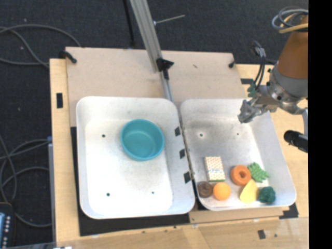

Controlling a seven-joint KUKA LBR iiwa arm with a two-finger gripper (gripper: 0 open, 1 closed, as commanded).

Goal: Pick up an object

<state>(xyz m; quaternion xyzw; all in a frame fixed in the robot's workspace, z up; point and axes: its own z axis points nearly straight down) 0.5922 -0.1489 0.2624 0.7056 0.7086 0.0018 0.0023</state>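
Hovering: gripper (pixel 247 113) above the far right part of the right bin (pixel 270 139), clear of every object.
Gripper state: cannot tell; nothing visible between its tips.
Left bin (pixel 93 134): holds a teal bowl (pixel 142 139), upright, near the centre.
Right bin, near edge: small patterned box (pixel 215 168), brown disc (pixel 205 189), orange ball (pixel 222 191), orange ring (pixel 240 175), yellow wedge (pixel 249 192), two green leafy pieces (pixel 258 171) (pixel 267 194).
Cluster: items lie close together, several touching; well apart from the gripper.
Arm (pixel 293 61): enters from the right, orange band above the wrist.
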